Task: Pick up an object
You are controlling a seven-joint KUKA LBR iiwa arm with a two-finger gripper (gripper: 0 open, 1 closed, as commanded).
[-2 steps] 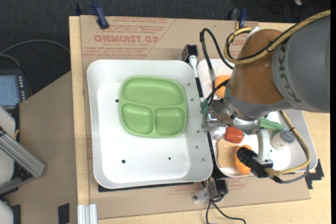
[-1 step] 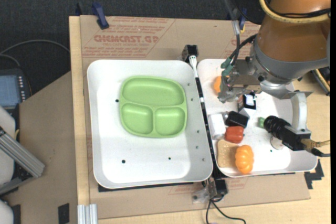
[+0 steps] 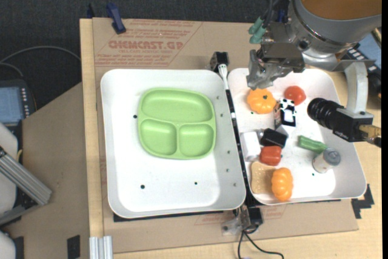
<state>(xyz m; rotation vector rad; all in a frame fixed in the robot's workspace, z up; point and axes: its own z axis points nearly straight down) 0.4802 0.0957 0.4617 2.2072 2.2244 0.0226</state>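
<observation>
Pumpkin [image 3: 261,100], your target, sits in the right bin [image 3: 345,182] just below the gripper [image 3: 260,77]; you cannot tell its state. Your left bin [image 3: 121,185] holds a green divided plate [image 3: 177,123]. Beside the pumpkin lie a tomato [image 3: 295,94], black-and-white block [image 3: 286,112], red pepper [image 3: 271,155].

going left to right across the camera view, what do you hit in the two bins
green divided plate in the left bin → white block → small orange pumpkin under the gripper → red tomato → green piece → grey knob, all these in the right bin
</observation>
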